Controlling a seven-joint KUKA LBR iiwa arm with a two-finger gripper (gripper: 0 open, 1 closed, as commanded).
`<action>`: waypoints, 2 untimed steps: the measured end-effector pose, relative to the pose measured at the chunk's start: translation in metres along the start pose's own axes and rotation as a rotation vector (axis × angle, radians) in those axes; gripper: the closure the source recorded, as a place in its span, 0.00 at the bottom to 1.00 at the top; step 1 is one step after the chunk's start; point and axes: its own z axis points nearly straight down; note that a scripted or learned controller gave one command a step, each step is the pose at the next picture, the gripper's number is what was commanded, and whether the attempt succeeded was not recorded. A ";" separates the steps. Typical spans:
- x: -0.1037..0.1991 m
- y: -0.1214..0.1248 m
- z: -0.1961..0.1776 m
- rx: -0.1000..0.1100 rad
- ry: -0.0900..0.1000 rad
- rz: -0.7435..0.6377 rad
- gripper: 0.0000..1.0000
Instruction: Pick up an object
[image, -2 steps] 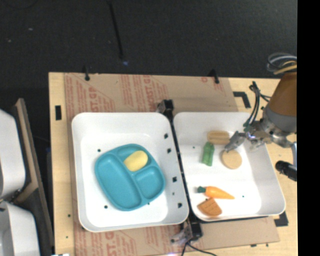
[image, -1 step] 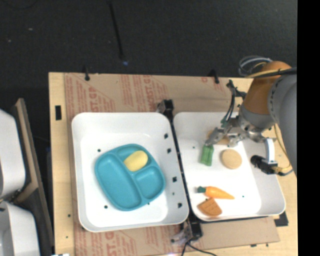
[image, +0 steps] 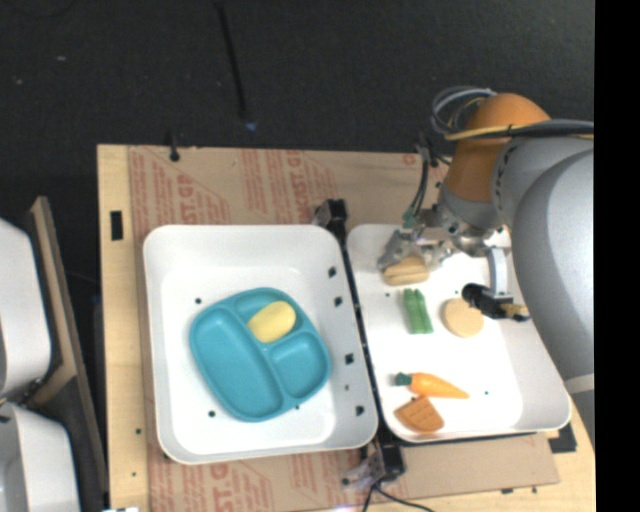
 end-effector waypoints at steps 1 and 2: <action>-0.004 0.000 -0.011 -0.001 -0.001 0.004 1.00; -0.004 -0.001 -0.011 0.000 -0.001 0.004 0.00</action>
